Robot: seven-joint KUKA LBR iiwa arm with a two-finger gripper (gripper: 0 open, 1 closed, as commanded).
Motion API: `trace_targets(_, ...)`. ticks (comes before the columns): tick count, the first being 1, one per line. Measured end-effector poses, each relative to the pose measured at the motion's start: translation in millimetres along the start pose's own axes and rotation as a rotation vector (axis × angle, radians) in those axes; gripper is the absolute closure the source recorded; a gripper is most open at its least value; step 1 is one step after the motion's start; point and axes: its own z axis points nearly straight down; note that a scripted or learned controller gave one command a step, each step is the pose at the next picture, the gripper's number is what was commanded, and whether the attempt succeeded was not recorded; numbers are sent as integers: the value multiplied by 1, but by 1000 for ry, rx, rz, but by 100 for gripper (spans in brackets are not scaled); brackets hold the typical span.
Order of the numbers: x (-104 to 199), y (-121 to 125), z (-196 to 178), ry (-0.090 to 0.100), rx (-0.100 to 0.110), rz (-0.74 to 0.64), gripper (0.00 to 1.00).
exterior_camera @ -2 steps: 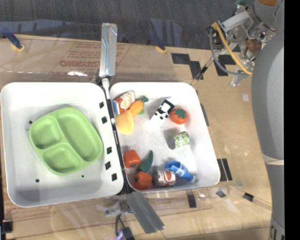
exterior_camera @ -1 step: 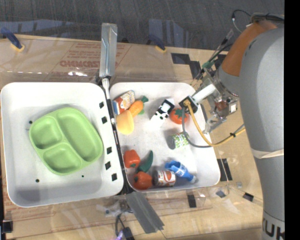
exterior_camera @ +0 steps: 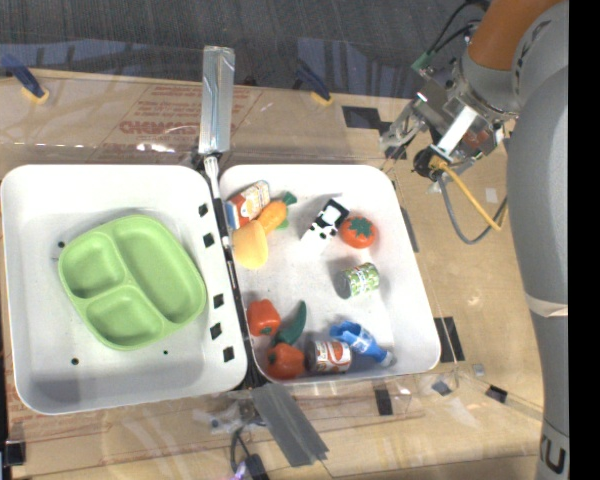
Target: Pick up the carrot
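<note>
Far left: green divided plate (exterior_camera: 130, 280) resting in the left bin (exterior_camera: 25, 298), well apart from anything to be picked. Across the divider, in the right bin (exterior_camera: 405, 298): carrot (exterior_camera: 272, 214) lying near the upper left corner, orange body slanted, green top pointing up and right, touching a yellow piece (exterior_camera: 251, 245) at its lower end and just beside a small can (exterior_camera: 245, 202). Probably light hollow plastic, stiff, smooth and a little slippery; tapered, so best taken across the thicker middle, clear of the neighbours. Further right: tomato (exterior_camera: 358, 231), green can (exterior_camera: 361, 279). Far right, beyond the bin over the worktop (exterior_camera: 480, 298): claw (exterior_camera: 435, 148), nothing between it and the carrot; opening impossible to tell.
</note>
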Motion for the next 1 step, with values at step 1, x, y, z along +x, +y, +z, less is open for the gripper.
trace_targets(1, 2, -1, -9, -2, 3, -10, 100)
